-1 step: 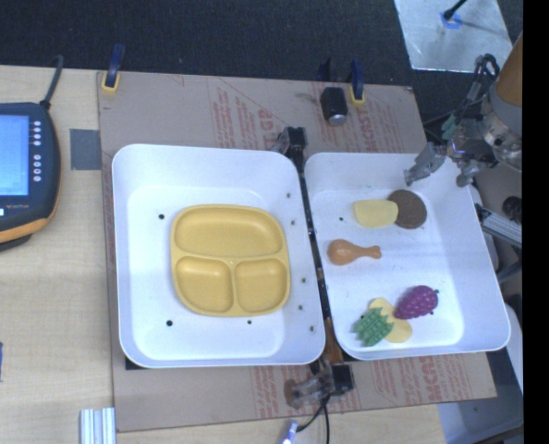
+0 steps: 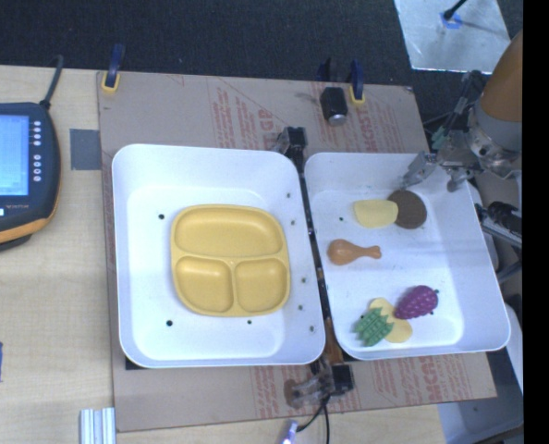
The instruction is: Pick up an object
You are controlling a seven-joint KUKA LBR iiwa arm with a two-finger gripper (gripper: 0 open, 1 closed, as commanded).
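**Gripper at the far edge of the right bin; grasp state not determinable**

The gripper point(image 2: 432, 166) sits over the upper right corner of the right bin point(image 2: 482, 266), near its far rim. Thin metal parts project leftward from the wrist toward a brown round piece point(image 2: 409, 210). Whether it is clenched or released cannot be told from this angle. No object is seen in its grasp.

Right bin contents:
- A pale yellow flat piece point(image 2: 375, 214) lies touching the left side of the brown round piece.
- A toy chicken drumstick point(image 2: 353, 252) lies below them, near the bin's left wall.
- A purple grape bunch point(image 2: 418, 301) lies toward the near right.
- A green leafy toy point(image 2: 373, 326) rests on a yellow piece point(image 2: 396, 331), just beside the grapes.

The left bin point(image 2: 136, 248) holds a yellow divided tray point(image 2: 229, 258) with three compartments.

Both bins rest on a cardboard sheet point(image 2: 210, 109) clamped to a wooden bench point(image 2: 34, 322). A teach pendant point(image 2: 14, 176) lies at the bench's left edge. Dark carpet point(image 2: 256, 17) covers the floor beyond.
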